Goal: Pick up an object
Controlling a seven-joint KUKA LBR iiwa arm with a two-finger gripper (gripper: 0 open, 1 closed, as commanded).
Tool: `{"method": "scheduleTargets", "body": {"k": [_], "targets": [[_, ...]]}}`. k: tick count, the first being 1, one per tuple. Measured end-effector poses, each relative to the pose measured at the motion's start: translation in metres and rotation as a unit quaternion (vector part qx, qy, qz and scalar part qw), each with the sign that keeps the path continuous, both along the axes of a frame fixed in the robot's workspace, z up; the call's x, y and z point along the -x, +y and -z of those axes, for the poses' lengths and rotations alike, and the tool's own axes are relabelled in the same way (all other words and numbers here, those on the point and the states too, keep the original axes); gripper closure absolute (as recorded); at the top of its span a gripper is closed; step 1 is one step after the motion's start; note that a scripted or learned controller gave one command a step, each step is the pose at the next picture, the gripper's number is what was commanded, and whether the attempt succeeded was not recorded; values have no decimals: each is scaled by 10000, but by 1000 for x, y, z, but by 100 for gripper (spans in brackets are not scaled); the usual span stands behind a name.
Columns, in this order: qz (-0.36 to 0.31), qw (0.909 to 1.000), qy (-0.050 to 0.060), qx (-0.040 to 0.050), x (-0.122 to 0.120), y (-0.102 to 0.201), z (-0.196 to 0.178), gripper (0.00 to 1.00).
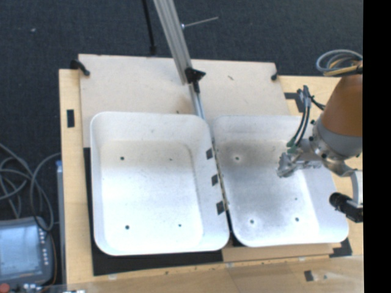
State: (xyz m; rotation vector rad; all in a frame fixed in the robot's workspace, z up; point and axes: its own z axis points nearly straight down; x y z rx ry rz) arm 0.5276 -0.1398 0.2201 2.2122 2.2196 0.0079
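Note:
My gripper (286, 166) hangs over the right bin (256, 194), near its right side, with the grey arm and its orange band (345, 105) coming in from the right. The fingertips point down and to the left and look small and blurred. No loose object shows on the floor of the right bin or the left bin (153, 182). Nothing can be seen between the fingers.
A slanted aluminium post (174, 32) rises from the back of the bench between the bins. Black clips (215, 179) sit along the seam where the bins meet. A screen device (21, 252) and cables lie on the floor at lower left.

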Motion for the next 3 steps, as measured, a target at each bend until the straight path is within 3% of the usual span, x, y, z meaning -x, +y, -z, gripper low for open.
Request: {"method": "scheduleTargets", "body": {"k": [1,3], "targets": [[-6,10000,3,-1,-2,-1,-54,100],[-12,10000,39,-7,-9,102,-47,100]]}}
